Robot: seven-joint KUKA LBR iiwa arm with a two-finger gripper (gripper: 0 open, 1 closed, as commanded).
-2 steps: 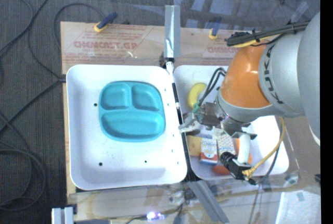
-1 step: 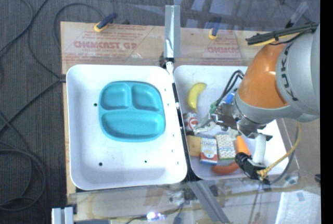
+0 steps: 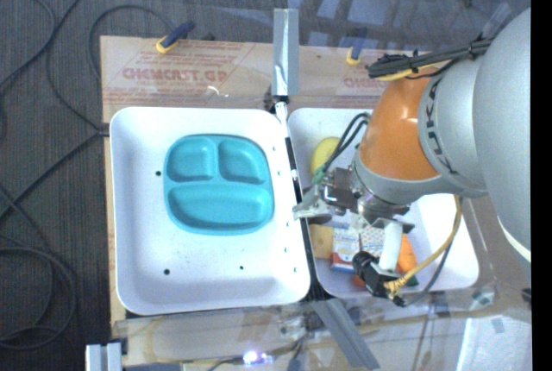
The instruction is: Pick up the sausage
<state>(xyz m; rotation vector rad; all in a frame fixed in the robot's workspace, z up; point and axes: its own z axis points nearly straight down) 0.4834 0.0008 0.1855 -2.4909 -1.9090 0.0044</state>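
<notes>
Left bin (image 3: 129,214): wide open floor all around a blue divided plate (image 3: 219,184) sitting upper-centre; easy access from above, esp. along the front and left edges. Right bin (image 3: 466,266): crowded. The arm (image 3: 414,136) w/ orange band covers most of it; a yellow item (image 3: 324,154), a carton (image 3: 347,245) and an orange item (image 3: 405,257) are packed beneath, little gap between them.
</notes>
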